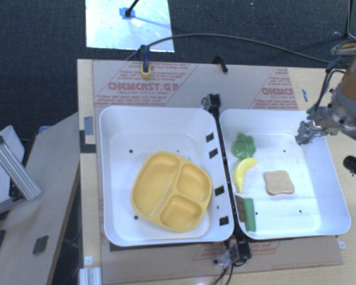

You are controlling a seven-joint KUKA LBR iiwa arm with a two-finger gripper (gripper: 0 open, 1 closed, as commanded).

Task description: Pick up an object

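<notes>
At the upper left of the frame we see a shiny metal sheet (129,15) lying on the dark floor, just beyond the far edge of the bench (184,79). Below it, the left bin (115,126) holds one thing — a yellow divided tray (171,190) with three compartments, resting toward the bin's lower middle and turned at a slant.

Moving right across the black divider (222,171) between the bins, we come to the right bin (329,177). Near its left wall sits a green leafy toy (244,145), and just below it, nearly touching, a yellow banana (242,172) curves downward. Lower still, against the bin's lower left corner, lie a green stick (249,214) and a brown piece (240,208) side by side. To the right of the banana, apart from it, a slice of toast (279,183) lies flat on the bin floor.

At the right edge of the frame the arm (351,91) reaches in, and its gripper (305,133) hangs over the upper right part of the right bin, well apart from the toast and the other objects. Whether its fingers are open or closed we cannot tell — they are too small and blurred. Nothing shows between them.
</notes>
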